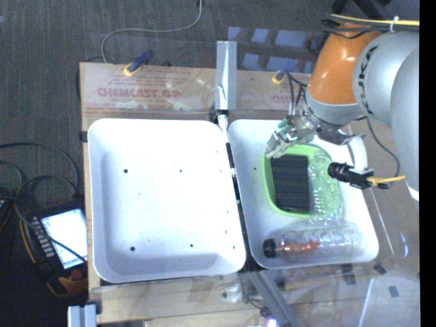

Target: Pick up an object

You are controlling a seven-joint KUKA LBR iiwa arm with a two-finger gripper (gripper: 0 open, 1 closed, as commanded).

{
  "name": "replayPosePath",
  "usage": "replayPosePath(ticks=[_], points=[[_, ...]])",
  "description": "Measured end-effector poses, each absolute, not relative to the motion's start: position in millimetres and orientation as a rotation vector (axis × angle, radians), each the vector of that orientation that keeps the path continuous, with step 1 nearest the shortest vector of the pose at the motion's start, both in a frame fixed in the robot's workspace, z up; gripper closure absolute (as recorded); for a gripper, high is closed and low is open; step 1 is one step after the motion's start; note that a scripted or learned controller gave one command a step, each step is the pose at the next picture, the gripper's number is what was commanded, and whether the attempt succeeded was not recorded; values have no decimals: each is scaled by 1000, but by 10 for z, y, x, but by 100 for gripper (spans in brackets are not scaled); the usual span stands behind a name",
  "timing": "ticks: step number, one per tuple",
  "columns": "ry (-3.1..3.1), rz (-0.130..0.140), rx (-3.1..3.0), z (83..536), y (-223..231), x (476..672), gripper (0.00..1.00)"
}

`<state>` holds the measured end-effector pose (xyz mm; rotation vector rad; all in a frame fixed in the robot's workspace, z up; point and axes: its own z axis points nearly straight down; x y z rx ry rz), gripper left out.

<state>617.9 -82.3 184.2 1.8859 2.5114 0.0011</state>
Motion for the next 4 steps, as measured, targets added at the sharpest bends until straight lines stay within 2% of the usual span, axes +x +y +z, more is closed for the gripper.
replayPosePath(ticks=[1, 2, 3, 4], points=[[2647, -5, 1690, 1875, -658, 6207, 100], [2647, -5, 1690, 1875, -658, 6207, 0], [2560, 0, 1823, 1835, -792, 5906, 0], [2569, 13, 1784, 1001, -980, 5599, 0]])
